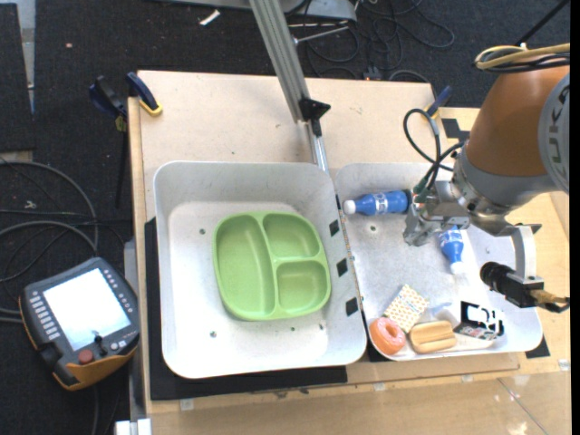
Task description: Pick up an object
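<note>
Bench (227, 116) carries two white bins side by side. Left bin (181, 333) holds a green tray (272, 265) with three compartments, lying flat near the bin's middle. Right bin (381, 252) is used as landmark for everything else.

At its far edge: blue bottle (379, 204), on its side, white cap toward the left bin. Near its middle, right of the bottle: a smaller blue-and-white tube (452, 246), lying at a slant. At its near edge, in a row: pink donut (389, 335), tan bun (432, 336), black-and-white item (480, 320) toward the near right corner. Checkered wafer (406, 304) sits just behind the donut and bun.

Arm (521, 134) comes in over the bin's right side, orange band uppermost. Gripper (426, 229) hangs low over the far half of the bin, between bottle and tube, close to both. Claw state: cannot tell, wrist and cables hide it. Nothing seen lifted.

Yellow-and-grey pendant (77, 320) lies off the bench, left of the left bin.
</note>
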Robot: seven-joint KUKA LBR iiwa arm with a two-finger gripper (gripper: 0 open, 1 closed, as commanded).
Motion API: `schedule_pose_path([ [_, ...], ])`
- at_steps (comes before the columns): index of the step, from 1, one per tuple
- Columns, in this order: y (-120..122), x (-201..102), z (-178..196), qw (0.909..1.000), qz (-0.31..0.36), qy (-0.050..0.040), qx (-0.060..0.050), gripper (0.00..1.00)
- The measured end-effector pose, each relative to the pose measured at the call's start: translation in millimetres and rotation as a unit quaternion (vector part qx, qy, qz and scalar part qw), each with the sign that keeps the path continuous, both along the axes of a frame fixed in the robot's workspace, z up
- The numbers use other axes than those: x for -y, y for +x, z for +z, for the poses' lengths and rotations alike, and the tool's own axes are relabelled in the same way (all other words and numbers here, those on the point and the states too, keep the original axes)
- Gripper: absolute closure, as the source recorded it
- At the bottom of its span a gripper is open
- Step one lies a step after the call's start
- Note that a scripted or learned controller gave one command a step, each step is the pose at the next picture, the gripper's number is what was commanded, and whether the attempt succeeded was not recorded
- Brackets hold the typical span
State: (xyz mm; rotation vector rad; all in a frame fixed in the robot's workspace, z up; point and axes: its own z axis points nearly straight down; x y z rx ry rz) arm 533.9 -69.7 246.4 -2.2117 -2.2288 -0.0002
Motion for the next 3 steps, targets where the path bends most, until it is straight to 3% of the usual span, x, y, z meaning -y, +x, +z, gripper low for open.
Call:
schedule_pose_path([
  [3, 69, -143, 2, 1.0000, 0.000, 0.0003, 0.002, 1.00],
])
